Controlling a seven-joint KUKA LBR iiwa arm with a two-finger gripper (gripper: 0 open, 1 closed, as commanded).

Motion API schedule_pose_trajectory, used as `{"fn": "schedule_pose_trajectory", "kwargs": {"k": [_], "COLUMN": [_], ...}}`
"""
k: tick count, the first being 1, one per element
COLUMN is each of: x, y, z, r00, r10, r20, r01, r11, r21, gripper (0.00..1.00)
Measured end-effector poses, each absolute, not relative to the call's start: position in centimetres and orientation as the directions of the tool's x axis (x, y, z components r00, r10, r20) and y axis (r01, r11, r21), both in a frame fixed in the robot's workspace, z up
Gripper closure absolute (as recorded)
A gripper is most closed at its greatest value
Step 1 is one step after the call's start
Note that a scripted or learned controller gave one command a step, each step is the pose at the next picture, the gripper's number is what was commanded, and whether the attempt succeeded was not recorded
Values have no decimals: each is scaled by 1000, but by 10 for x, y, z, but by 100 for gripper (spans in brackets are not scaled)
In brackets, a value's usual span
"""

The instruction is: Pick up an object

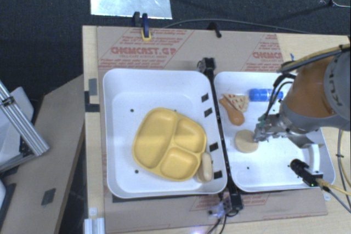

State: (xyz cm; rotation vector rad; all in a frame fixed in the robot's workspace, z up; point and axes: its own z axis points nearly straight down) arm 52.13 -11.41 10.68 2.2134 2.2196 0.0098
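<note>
In the right bin (274, 179) lies a round beige disc (245, 143) near the left wall. My gripper (261, 133) hangs low just to the right of it, touching or nearly touching its edge. Farther back in the same bin lie an orange carrot-shaped piece (236, 115), with a tan wedge (235, 101) against its far end, and a blue cylinder (259, 95). The arm's grey and orange body (312, 98) covers the right part of this bin.
The left bin (118, 134) holds a yellow divided plate (167, 142), with a small beige oblong piece (205, 167) at its lower right corner. A black divider with clips (216, 123) runs between the two bins.
</note>
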Motion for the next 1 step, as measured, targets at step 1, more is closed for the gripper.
{"fn": "schedule_pose_trajectory", "kwargs": {"k": [1], "x": [530], "y": [-118], "z": [153], "r00": [-4], "r10": [1000], "r20": [-2], "r01": [1000], "r11": [4], "r21": [6], "gripper": [100]}}
